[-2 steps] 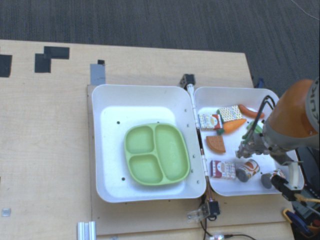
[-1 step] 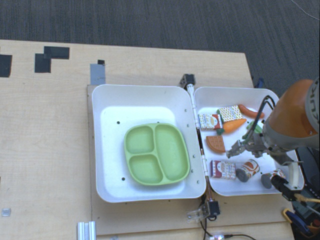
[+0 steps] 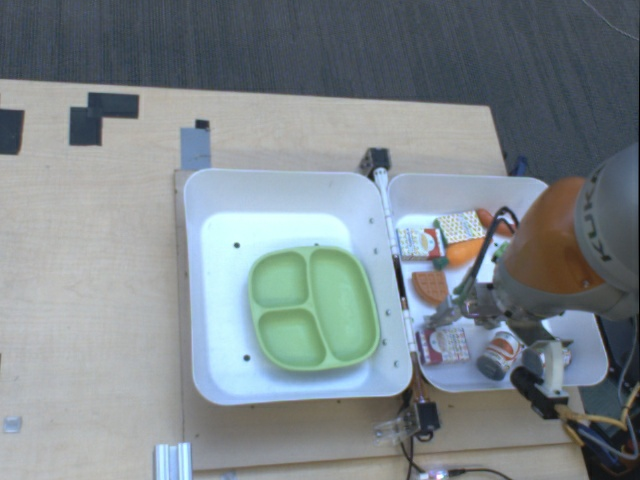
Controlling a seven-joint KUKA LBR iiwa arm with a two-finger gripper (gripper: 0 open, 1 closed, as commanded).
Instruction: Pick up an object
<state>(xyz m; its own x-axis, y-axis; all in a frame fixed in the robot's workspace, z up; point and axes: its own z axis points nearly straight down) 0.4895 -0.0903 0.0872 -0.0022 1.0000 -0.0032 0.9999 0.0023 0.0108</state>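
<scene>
On wooden bench point(image 3: 100, 268), grey carpet point(image 3: 250, 28) beyond

Grey arm point(image 3: 590, 238) from the right, orange-banded wrist tilted down-left, end effector point(image 3: 447, 315) low

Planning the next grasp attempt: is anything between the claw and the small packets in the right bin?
Nothing visible: the claw hangs directly over the right white bin, beside the brown triangular piece and the red-and-white packet.
</scene>
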